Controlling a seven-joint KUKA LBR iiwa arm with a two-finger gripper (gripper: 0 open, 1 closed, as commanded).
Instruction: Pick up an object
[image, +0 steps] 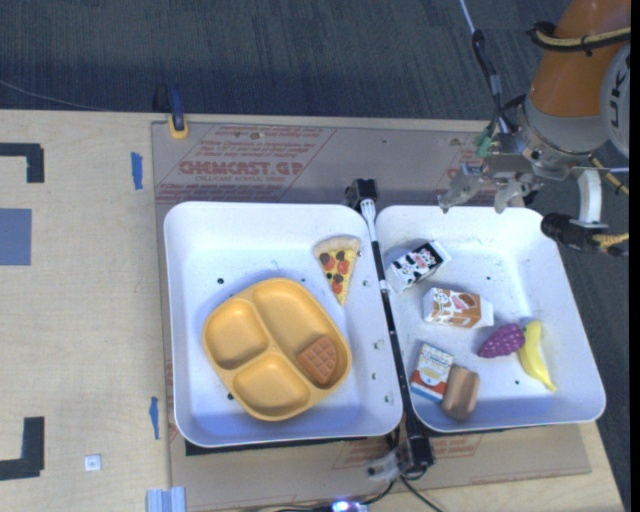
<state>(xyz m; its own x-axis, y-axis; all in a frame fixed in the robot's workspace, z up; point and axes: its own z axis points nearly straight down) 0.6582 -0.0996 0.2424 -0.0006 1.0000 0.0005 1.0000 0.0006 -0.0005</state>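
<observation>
- Two shallow white plastic bins are sitting side by side on a brown board, meeting along a black divider down the middle of the frame.
- The left white bin (190, 240) is holding a yellow plastic divided plate (250, 345) with three compartments, lying in its lower centre.
- A brown toy waffle (320, 360) is resting in the plate's lower right compartment; the other two compartments are showing bare yellow.
- A toy pizza slice with red and dark toppings (338, 264) is lying at the upper right of that bin, just beside the plate and near the divider.
- The right white bin (575, 320) is holding six toys.
- A black-and-white cow-patterned toy carton (415, 264) is lying at its upper left.
- A white and orange toy carton (452, 307) is lying near its centre.
- A purple toy grape bunch (501, 340) is lying at centre right, touching a yellow toy banana (536, 356) on its right.
- A small carton with an orange and blue print (432, 370) is lying at lower left, touching a brown toy bread roll (460, 391).
- The grey two-finger gripper (488, 195) is hovering at the upper right of the frame, over the far rim of the right bin, its fingers spread apart and holding nothing.
- All the objects are lying in the bins, apart from the gripper.
</observation>
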